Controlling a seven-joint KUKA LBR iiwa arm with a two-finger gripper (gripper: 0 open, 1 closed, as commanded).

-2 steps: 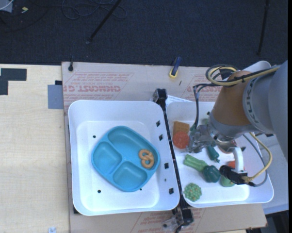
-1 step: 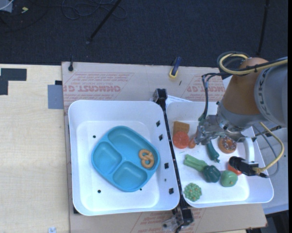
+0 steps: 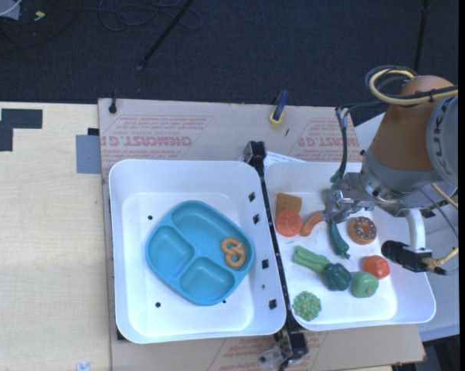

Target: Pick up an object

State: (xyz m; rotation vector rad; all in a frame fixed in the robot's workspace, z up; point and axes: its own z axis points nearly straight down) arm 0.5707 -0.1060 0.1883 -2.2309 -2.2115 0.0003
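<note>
Gripper [image 3: 337, 205] low in right bin [image 3: 418, 315]. Dark green long toy [image 3: 338, 239] right under it, lying up-down, slightly tilted. Cannot tell grip state.

Toys [image 3: 334, 275] crowded in right bin [image 3: 418, 304]; bare floor around left bin's plate [image 3: 195, 251].

My one fixed camera looks down at a slant over the counter [image 3: 47, 246], covering both bins [image 3: 132, 184].
</note>
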